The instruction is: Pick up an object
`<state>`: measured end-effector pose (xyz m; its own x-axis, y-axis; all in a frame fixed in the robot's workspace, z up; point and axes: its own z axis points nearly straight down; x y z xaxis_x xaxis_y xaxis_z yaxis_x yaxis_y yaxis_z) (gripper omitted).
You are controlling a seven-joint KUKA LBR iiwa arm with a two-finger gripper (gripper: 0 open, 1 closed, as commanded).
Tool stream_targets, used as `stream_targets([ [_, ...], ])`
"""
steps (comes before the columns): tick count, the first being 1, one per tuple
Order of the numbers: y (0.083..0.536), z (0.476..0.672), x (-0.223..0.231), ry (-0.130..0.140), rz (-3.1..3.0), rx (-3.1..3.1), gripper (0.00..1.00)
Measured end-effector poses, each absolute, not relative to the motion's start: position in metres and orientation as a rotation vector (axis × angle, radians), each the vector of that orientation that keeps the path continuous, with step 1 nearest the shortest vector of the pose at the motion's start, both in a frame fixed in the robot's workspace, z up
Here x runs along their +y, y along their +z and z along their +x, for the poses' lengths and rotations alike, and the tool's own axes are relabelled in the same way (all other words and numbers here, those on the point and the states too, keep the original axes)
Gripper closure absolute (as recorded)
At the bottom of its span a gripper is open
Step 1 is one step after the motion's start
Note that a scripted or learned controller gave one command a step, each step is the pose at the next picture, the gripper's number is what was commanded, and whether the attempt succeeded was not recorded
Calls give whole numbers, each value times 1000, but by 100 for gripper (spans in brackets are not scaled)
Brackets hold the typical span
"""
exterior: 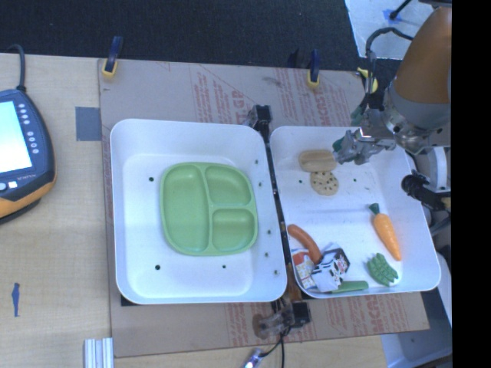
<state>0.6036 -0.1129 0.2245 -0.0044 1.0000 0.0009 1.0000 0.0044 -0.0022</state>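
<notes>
The right bin (414, 205) holds several toy foods. A tan bread piece (316, 160) and a chocolate-chip cookie (325, 183) lie at its back left. An orange carrot (386, 232) lies at the right, with a green leafy piece (382, 270) below it. A red-orange sausage (304, 241) and a small printed box (324, 267) sit at the front left. My gripper (347, 149) hangs over the bin's back, just right of the bread piece, and nothing shows between its fingers.
The left bin (130, 228) holds a green divided plate (208, 208). A teach pendant (19, 152) lies at the bench's left edge. Clamps (112, 58) grip the cardboard's back edge. The grey arm with its orange band (426, 60) fills the upper right.
</notes>
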Motion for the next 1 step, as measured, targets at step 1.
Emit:
stream_targets([
  [1, 262, 578, -48, 2, -2214, -2224, 100],
])
